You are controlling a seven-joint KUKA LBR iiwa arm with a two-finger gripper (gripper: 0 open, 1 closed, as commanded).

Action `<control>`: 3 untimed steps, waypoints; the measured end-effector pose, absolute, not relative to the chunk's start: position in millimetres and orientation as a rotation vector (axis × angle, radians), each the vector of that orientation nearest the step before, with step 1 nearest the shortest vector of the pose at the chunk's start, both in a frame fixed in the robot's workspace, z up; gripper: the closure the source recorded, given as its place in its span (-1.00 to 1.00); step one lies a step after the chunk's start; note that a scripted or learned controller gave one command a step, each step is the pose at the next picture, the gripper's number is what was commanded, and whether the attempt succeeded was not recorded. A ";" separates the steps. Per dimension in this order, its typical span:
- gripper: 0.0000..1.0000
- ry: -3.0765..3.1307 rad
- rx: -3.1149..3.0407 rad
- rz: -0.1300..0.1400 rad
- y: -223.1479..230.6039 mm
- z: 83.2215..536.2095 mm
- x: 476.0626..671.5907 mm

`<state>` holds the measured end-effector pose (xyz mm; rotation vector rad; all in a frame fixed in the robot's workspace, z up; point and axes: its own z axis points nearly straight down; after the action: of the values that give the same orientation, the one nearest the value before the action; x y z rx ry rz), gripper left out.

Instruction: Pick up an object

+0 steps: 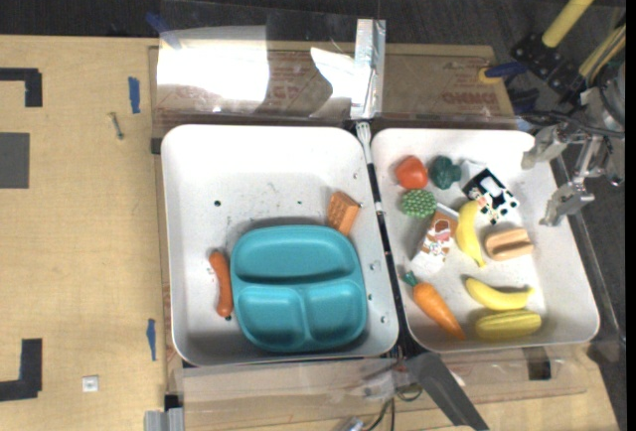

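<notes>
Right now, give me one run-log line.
phase: approach | tool: over right white bin's right rim | nothing held

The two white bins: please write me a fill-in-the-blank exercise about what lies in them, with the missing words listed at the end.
1. The teal plastic divided tray lies in the ____ white bin.
2. The long orange sausage lies just to the ____ of the teal tray.
3. The small orange plastic carrot lies in the right white bin, near its ____ edge.
4. The robot's gripper is above the ____ rim of the right bin.

Missing words: left; left; front; right
</notes>
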<state>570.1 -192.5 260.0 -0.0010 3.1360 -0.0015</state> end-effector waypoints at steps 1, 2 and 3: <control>-1.00 3.150 0.119 0.006 -201.4 98.1 535.5; -1.00 3.109 0.460 0.002 -151.7 102.2 495.1; -1.00 3.059 0.680 0.000 -123.8 88.3 565.8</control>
<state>565.8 -123.8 88.3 0.6800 3.0591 0.0003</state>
